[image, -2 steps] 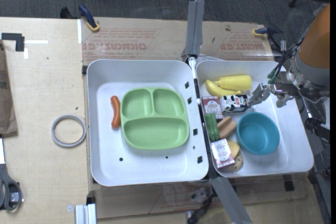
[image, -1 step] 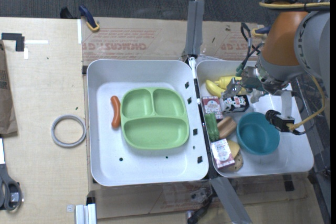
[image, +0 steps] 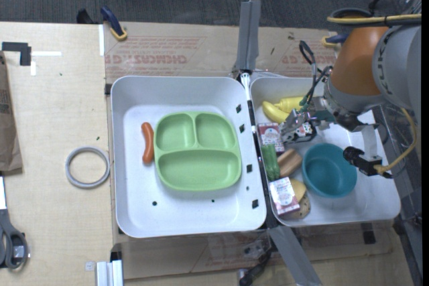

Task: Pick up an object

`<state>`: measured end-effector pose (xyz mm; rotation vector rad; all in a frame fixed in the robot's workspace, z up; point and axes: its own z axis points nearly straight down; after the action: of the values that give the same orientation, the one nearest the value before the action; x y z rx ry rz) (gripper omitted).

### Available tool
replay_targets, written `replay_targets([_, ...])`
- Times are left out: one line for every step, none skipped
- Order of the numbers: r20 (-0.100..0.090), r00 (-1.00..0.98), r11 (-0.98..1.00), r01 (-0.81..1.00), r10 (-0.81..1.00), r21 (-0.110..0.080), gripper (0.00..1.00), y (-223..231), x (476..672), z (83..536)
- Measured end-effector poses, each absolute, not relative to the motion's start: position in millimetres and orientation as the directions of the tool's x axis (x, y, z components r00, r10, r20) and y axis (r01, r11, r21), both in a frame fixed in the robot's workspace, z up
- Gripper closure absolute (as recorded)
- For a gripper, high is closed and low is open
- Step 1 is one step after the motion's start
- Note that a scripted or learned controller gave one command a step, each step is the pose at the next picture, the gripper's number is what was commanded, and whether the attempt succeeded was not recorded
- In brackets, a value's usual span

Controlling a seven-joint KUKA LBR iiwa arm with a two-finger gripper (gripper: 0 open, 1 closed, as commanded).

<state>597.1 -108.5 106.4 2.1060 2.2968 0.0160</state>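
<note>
Under your hand point(image: 297, 125), grip state unclear, lies a banana point(image: 281, 108): light, soft, slippery; take it across the middle.

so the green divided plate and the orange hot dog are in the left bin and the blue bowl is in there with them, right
Not quite. The camera view shows the green divided plate and the orange hot dog in the left bin, but the blue bowl sits in the right bin, below the end effector.
</note>
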Motion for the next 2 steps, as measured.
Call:
replay_targets([-0.014,-0.083,0.083,0.996,0.996,0.036,1.00,-110.2,600.4,122.2])
replay_targets([-0.002,0.008,-0.008,1.000,1.000,-0.001,1.00,-49.6,651.4,238.0])
